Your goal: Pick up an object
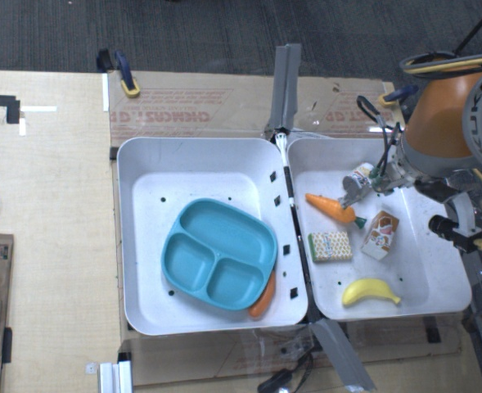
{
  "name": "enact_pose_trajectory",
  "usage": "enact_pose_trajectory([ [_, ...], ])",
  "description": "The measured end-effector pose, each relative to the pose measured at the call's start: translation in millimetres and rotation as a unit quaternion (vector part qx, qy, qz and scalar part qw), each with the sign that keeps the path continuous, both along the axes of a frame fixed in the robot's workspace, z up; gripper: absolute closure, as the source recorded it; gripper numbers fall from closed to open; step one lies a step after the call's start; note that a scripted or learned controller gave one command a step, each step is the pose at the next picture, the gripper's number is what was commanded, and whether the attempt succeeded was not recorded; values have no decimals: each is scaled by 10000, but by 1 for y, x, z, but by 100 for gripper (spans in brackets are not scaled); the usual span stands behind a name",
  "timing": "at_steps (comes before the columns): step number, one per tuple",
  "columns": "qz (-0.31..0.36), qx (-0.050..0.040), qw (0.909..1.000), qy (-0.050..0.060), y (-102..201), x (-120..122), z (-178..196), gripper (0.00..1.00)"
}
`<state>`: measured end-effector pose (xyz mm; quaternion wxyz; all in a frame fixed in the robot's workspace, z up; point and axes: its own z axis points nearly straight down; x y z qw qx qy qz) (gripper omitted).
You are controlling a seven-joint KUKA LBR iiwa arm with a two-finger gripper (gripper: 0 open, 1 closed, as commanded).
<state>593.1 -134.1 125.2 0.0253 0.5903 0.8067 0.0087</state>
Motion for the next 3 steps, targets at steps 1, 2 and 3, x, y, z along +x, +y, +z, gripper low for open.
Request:
enact_pose_trajectory([
  [1, 858, 51, 9960, 253, 23, 22, 94, 0],
  [2, 174, 72, 9995, 253, -3, 8, -23, 0],
  [3, 155, 71, 9996, 245, -4, 8, -14, 100],
])
